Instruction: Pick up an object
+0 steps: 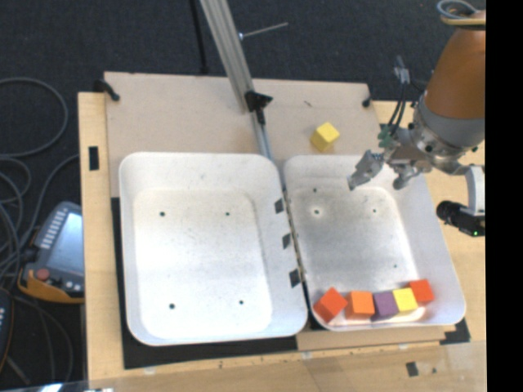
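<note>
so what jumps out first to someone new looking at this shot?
Probably the row of coloured blocks lined up against the near wall of the right bin: two orange, a purple, a yellow and a red-orange. Next, the lone yellow cube sitting on the bench beyond both bins. The gripper hangs over the right bin's far edge, fingers spread with nothing between them.

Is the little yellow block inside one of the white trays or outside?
Outside. The small yellow cube sits on the tan bench top, behind the far rim of the right shallow white bin, not within its walls.
</note>
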